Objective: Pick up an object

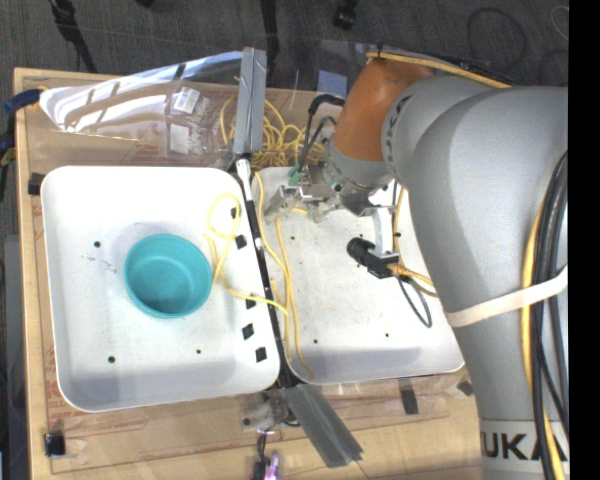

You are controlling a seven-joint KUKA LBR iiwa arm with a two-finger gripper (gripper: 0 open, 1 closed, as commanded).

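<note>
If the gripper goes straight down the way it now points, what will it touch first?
Most likely the bare white floor of the right bin, near its back left corner. The gripper hangs over that spot, with no object seen under it. The teal bowl sits apart in the left bin. Depth is hard to judge here.

Grey arm (480, 218), orange band (365, 113)

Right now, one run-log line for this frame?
arm: over right white bin, far end | gripper: near bin's far-left corner | round teal plastic bowl: left white bin, untouched
</note>
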